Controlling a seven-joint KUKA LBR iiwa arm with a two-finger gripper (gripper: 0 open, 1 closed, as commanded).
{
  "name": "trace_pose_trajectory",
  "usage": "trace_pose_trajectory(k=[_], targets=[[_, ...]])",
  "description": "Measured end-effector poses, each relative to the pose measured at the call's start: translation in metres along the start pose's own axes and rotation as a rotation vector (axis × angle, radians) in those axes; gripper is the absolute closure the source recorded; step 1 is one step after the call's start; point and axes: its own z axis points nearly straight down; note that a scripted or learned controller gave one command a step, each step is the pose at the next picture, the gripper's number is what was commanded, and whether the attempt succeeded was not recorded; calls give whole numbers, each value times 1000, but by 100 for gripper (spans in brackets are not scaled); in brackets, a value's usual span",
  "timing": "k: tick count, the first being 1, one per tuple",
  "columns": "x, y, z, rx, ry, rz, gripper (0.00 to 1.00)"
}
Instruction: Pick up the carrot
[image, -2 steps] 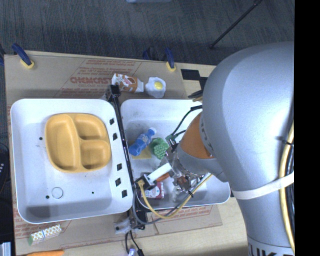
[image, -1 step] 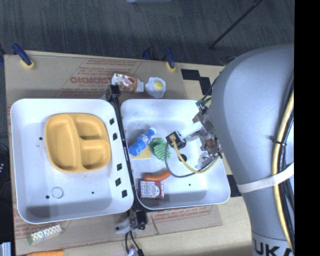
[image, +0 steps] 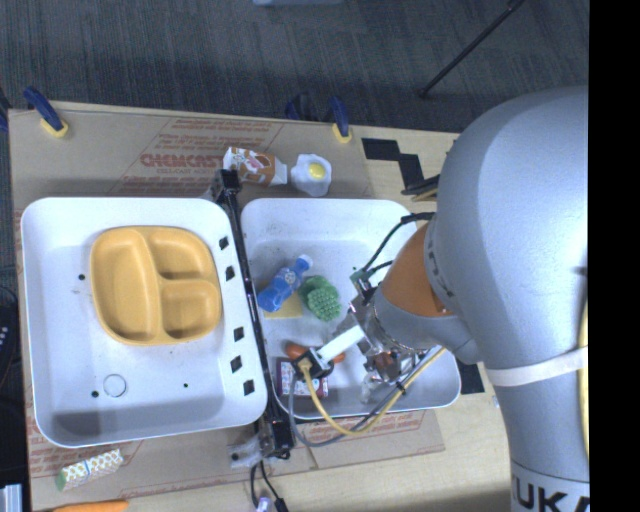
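The carrot (image: 295, 349) shows as a small orange piece near the front left of the right bin (image: 270, 225), partly covered by the robot's bracket. My gripper (image: 383, 367) hangs low over the front of that bin, to the right of the carrot and apart from it. The big grey arm hides the bin's right side. I see nothing held at the gripper.
In the right bin lie a blue bottle (image: 283, 284), a green knobbly toy (image: 322, 298) on a yellow piece (image: 287, 309), and a small dark packet (image: 289, 379). The left bin (image: 50, 330) holds a yellow divided plate (image: 155, 283). A yellow-white toy (image: 312, 174) sits behind the bins.
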Motion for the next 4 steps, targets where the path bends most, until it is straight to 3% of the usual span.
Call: trace_pose_trajectory(k=[1,2,3,4], targets=[[10,-30,-11,-2,1,94,0],[11,-18,-35,-2,2,50,0],[11,-19,-44,4,-1,43,100],[32,-101,-100,-1,0,32,100]])
